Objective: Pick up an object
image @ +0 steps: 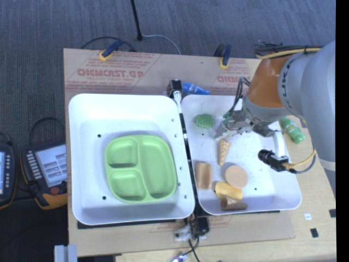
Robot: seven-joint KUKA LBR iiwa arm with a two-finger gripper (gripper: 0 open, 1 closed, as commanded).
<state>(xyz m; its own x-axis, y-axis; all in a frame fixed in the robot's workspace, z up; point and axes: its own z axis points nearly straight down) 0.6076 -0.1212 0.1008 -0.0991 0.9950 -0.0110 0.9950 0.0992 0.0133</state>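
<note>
A: Where is the arm (297, 86)?

B: It reaches in from the right and hangs over the right bin (292, 198), its orange band above the wrist. The end effector (235, 123) sits low at the bin's upper middle, just above the ice-cream cone (223, 150).

A: Does it grip anything?

B: I cannot tell. The dark metal parts blur together, so how wide it stands is unclear, and nothing is plainly seen in its grasp.

A: What lies in that bin?

B: A green dotted round piece (205, 120) near the top left, the cone pointing downward below the end effector, a tan bread-like piece (203, 174) by the left wall, a round pinkish disc (236, 176) beside it, and a yellow block (228, 190) touching a brown piece (233, 204) at the front. A green item (293, 130) lies at the right edge, partly behind the arm.

A: And the left bin (87, 113)?

B: It holds a green divided tray (140, 167), lying flat in the middle.
</note>
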